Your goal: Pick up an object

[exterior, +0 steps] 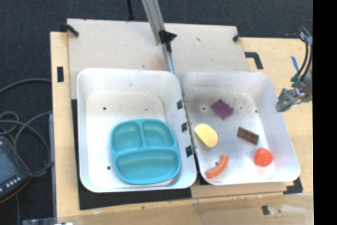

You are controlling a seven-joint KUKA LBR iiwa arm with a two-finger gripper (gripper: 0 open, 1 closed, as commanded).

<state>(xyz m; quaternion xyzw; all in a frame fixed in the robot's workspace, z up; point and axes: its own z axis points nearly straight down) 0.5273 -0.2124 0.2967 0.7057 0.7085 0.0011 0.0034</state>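
The right bin holds several small items. A purple block lies toward the back, a yellow rounded piece sits near the left wall, and a brown bar lies right of it. A red ball-like piece rests at the front right, and an orange-red sausage shape lies at the front. My gripper hangs at the view's right edge, just outside the right bin's right rim, apart from all the items and partly cut off.
The left bin holds a blue divided plate at its front. A slanted metal pole rises from behind the two bins. Cables lie on the floor to the left of the bench.
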